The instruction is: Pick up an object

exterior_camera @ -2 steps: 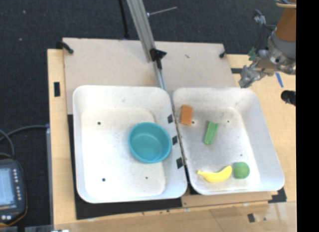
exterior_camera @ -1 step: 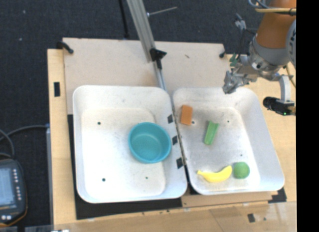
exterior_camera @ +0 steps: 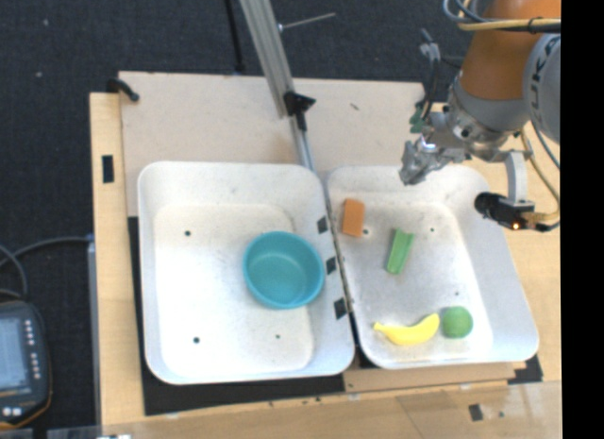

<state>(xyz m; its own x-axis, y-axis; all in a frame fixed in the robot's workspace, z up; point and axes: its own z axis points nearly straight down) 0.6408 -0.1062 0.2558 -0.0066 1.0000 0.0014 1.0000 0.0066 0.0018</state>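
No single target is named, so any of the loose bits in the right bin (exterior_camera: 491, 267) could be it: an orange block (exterior_camera: 353, 218) up near the divider, a green stick (exterior_camera: 399, 251) just right of it, and a yellow banana (exterior_camera: 408, 331) touching a green ball (exterior_camera: 457, 322) down at the near edge. They're spread out with gaps between most, which I guess makes a clean grab easier. The claw (exterior_camera: 416, 165) hangs over that bin's far rim, nothing in it, and honestly I can't tell how wide it's open from here. The left bin (exterior_camera: 170, 239) has a teal bowl (exterior_camera: 283, 269) sitting upright. Both bins sit on the table (exterior_camera: 189, 116).
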